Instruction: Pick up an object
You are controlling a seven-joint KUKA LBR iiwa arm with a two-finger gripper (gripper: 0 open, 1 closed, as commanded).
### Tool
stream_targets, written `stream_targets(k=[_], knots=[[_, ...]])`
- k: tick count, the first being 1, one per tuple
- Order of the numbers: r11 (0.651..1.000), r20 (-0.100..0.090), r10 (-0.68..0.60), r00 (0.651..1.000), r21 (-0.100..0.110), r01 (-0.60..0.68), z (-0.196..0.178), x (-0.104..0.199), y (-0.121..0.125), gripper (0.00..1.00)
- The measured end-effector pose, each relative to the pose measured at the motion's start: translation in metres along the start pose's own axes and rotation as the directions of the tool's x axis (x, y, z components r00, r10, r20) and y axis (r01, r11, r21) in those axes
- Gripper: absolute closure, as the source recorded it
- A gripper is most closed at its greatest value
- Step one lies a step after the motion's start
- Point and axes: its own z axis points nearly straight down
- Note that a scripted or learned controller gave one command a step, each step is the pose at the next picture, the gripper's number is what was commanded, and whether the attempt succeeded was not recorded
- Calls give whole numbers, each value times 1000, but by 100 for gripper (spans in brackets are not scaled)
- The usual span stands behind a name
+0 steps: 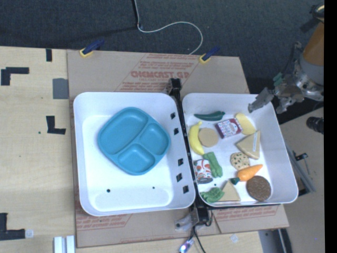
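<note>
The right bin [279, 136] holds several toy foods: a green chili [209, 115], a banana [195, 137], a purple packet [228, 127], a yellow piece [245, 123], a pale wedge [250, 145], a cookie [238, 160], a carrot [248, 172], a brown patty [258, 187] and a small can [202, 171]. My gripper [269, 103] hangs over the bin's far right corner, above and to the right of the yellow piece. It is open with nothing between its fingers.
The left bin [87, 157] holds a blue divided plate [134, 140]. A black hinge strip [181, 141] runs between the bins. Both bins rest on cardboard [152, 73] held by yellow and blue clamps. A white cable [168, 28] loops behind.
</note>
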Motion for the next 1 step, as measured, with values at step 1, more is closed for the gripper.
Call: stream_targets(k=[1], knots=[[1000, -2, 0, 1000, 1, 0, -18, 27, -43, 0]])
